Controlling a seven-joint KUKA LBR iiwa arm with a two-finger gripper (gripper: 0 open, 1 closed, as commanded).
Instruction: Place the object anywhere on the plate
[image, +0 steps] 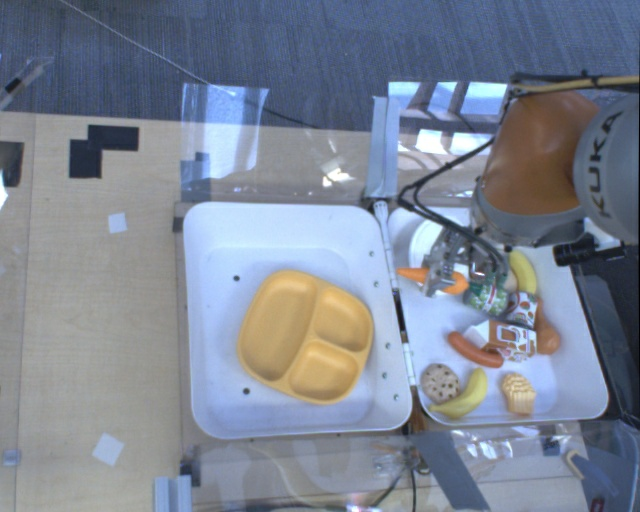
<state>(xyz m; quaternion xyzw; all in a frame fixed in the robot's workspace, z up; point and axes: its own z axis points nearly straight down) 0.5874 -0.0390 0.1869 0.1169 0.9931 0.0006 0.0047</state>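
1. The worktop is carrying two white bins side by side.
2. The grey and orange arm is reaching in over the far right corner of the right bin.
3. The left bin is holding one yellow plate with three parts, sitting near its middle. Nothing is lying on the plate.
4. The right bin is holding the toy food. I am counting two bananas: one near the front edge and one by the far right side.
5. I am also seeing one sausage, one little printed carton, one green can, one cookie, one small yellow cob-like piece and one orange carrot near the bin's left wall.
6. The jaws are hanging low over the far part of the right bin, just beside the carrot and the can. I cannot tell how far they are spread or whether they are gripping anything.
7. It looks like the picking step is going on: no food is lifted clear yet.
8. Next, I think the arm is needing a firm grip on one piece, then a lift over the wall between the bins, and a drop on the plate.
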